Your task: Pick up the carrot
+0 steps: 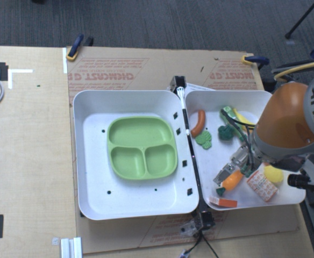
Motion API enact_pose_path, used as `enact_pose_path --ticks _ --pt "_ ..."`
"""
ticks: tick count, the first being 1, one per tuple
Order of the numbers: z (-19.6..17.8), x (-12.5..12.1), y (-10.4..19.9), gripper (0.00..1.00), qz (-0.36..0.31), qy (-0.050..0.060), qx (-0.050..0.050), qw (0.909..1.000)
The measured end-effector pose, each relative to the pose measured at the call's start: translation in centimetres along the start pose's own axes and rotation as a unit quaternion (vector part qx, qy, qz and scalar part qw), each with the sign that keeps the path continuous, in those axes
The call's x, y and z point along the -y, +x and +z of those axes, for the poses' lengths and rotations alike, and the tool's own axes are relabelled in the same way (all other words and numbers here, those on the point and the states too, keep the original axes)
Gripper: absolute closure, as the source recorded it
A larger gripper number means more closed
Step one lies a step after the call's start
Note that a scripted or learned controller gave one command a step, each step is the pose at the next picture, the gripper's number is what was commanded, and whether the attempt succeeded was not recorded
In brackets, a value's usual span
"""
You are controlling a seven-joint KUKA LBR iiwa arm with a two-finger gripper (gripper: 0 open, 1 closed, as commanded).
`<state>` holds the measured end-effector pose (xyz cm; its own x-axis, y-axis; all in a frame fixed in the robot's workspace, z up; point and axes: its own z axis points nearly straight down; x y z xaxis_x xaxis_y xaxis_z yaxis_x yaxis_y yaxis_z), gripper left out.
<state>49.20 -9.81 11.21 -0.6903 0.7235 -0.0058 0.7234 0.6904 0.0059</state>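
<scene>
Grey carpet floor [162,15] along far side, light wood bench [28,160] on left, brown cardboard sheet [146,69] under bins, blue clamps at far corners.

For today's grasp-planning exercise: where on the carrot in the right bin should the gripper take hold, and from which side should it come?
Grip the carrot across its thick orange middle, coming down from above. It lies flat and slanted, its green end toward the bin's front, so closing across its narrow width should suit. The gripper is already at its upper end; the snack packet to its right crowds a sideways approach.
</scene>
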Motion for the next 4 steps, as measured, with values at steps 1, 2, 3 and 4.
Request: enact_pose_path --ticks 1,2,3,4 --pt "2.0 0.1 0.3 0.0 -0.048 0.002 -0.003 0.9989" --pt "2.0 1.4 0.6 0.0 0.116 0.003 -0.002 0.9933" --pt "1.0 1.3 0.5 1.0 0.116 0.002 -0.001 0.9932" --pt "1.0 1.3 0.5 0.0 0.116 0.002 -0.001 0.9932"
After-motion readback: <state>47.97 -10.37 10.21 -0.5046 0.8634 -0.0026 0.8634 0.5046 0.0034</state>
